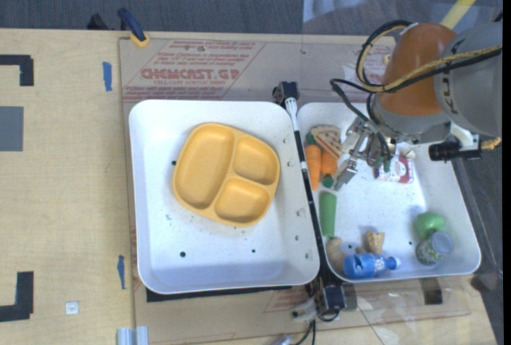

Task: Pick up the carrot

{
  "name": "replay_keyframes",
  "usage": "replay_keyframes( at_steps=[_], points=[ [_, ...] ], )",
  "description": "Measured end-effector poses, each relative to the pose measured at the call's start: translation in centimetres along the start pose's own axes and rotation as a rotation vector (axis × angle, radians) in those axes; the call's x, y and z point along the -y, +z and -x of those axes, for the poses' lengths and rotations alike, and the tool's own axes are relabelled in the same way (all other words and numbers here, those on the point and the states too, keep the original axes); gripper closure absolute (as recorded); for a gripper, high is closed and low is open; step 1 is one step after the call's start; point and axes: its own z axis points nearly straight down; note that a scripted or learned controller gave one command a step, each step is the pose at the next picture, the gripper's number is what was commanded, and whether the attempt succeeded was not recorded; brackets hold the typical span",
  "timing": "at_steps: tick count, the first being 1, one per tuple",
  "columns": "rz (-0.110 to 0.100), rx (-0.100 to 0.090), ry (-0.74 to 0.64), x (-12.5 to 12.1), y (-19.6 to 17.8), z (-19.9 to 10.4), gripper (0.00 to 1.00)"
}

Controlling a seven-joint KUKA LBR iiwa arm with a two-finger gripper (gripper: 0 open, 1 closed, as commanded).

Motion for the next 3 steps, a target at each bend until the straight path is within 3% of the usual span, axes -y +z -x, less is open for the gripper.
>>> replay_keyframes(
  at_steps=[1, 2, 3],
  points=[
    [-0.001, 0.0, 0.283, 0.0, 0.0, 0.0, 0.0],
    [0.003, -0.001, 0.647, -5.8, -9.9, -6.1, 0.0],
    [-0.006, -0.008, 0.864, -1.3, -9.6, -7.1, 0.0]
  ],
)
